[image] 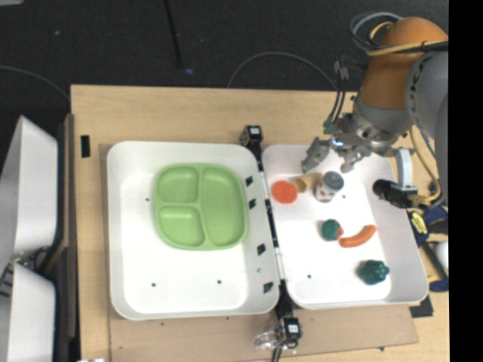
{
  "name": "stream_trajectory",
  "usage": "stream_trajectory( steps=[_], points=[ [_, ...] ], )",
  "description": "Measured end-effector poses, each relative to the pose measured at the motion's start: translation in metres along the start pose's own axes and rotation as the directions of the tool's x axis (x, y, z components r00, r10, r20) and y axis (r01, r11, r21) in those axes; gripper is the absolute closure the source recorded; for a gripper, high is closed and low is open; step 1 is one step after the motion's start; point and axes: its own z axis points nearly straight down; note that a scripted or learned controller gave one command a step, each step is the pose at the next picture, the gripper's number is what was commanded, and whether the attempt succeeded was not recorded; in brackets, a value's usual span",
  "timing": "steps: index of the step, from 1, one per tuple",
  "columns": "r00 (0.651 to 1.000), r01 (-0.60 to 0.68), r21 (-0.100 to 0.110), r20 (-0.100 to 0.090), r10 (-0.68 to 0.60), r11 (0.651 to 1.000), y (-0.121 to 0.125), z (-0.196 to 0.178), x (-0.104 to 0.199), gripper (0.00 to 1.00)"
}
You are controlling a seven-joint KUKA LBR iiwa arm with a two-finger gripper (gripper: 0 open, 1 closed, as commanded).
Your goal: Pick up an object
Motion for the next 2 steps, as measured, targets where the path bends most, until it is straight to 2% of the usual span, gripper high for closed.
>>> stream_trajectory(
  steps=[1, 2],
  points=[
    [1.000, 0.002, -0.014, 0.001, -0.002, 1.000, 0.003, -0.008, 0.000, 0.00],
    [1.000, 0.002, -0.010, 0.003, -0.001, 1.000, 0.000, 0.034, 0.001, 0.00]
  ],
)
